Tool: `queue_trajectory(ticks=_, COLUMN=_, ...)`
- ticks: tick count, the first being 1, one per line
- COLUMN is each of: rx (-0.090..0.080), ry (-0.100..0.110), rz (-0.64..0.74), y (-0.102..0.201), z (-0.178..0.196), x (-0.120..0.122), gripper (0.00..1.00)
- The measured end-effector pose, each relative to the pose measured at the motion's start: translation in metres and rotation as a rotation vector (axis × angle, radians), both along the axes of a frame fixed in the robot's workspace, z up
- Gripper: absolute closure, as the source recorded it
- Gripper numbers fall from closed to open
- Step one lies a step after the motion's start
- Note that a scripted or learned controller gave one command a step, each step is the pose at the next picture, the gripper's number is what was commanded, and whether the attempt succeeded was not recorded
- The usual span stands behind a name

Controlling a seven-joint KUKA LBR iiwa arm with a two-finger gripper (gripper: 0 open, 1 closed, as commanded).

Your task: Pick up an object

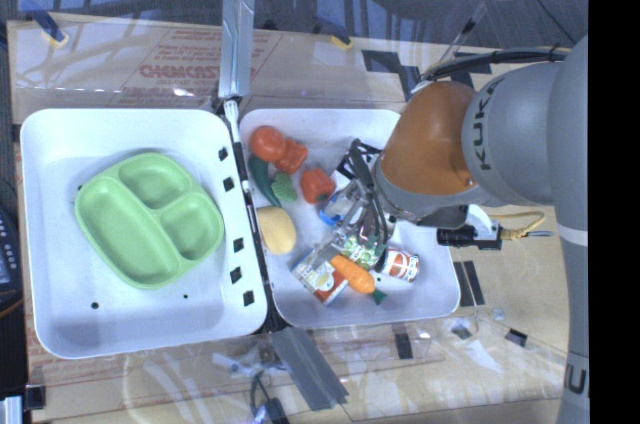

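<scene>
1. Camera view looks down at a slant on two shallow white bins side by side: the left bin (60,312) and the right bin (440,297).
2. A light green divided plate (150,217) with three compartments lies in the left bin, set at an angle.
3. The right bin holds a heap of toy food. An orange-red tomato-like piece (268,143) sits near the bin's far left corner, with a smaller red piece (293,156) touching it on its right.
4. A dark green vegetable (262,180) lies along the bin's left wall, and a lighter green piece (284,187) sits just beside it.
5. A pale yellow potato-like piece (277,230) rests below the green ones, close to the left wall.
6. Another red piece (317,184) lies near the middle of the bin.
7. An orange carrot (352,275) lies near the bin's front, across a small carton (318,274) with red on it; a red-and-white can (400,265) lies on its side just to the right.
8. The grey arm (520,142) with its orange band (428,142) reaches in from the right, and the gripper (352,217) is down among the objects in the middle of the right bin, just above the carrot and carton.
9. How the claw stands, wide or narrow, cannot be told here; clutter and cabling hide it, and no object is clearly seen gripped.
</scene>
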State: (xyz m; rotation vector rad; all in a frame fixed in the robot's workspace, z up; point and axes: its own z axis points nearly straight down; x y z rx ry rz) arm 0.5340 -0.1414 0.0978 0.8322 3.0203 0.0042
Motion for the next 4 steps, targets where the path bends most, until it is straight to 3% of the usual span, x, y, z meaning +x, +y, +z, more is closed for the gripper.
queue_trajectory(ticks=1, rx=0.0, ry=0.011, rz=0.18, y=0.007, z=0.029, x=-0.022, gripper=0.0)
queue_trajectory(ticks=2, rx=-0.001, ry=0.003, rz=0.002, y=0.083, z=0.143, x=0.024, gripper=0.0)
queue_trajectory(ticks=3, rx=-0.002, ry=0.011, rz=0.221, y=0.02, z=0.123, x=-0.034, gripper=0.0)
queue_trajectory(ticks=4, rx=-0.006, ry=0.001, rz=0.365, y=-0.029, z=0.201, x=0.037, gripper=0.0)
